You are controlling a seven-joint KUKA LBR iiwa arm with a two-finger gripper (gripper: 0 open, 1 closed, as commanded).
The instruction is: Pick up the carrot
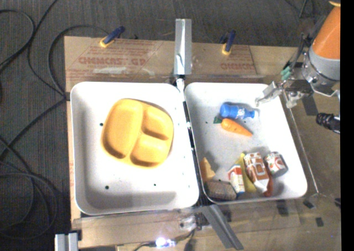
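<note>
**Carrot lies loose in the right bin, gripper off to its two o'clock**

Carrot [237,127] is the starting mark: it rests on the floor of the right bin [296,150], nothing gripping it, its pointed end aimed toward four o'clock. The gripper [270,93] sits near the bin's upper right rim, at about two o'clock from the carrot and apart from it. Whether its grasp is released or clenched cannot be told from this slant; nothing shows between its tips. Behind it, toward three o'clock, the arm [326,45] runs out to the frame's edge, its orange band uppermost.

Just beside the carrot at eleven o'clock lies a blue bottle [237,112], close enough that the two may touch. Toward six o'clock, along the bin's lower wall, a cluster of small food packages [259,171] lies heaped together, with a brown roll-shaped item [220,190] at its left end.

At nine o'clock stands the left bin [83,189], holding a yellow divided tray [138,132]. Blue-and-yellow clamps [112,36] pin the cardboard beyond both bins, at twelve o'clock.
</note>
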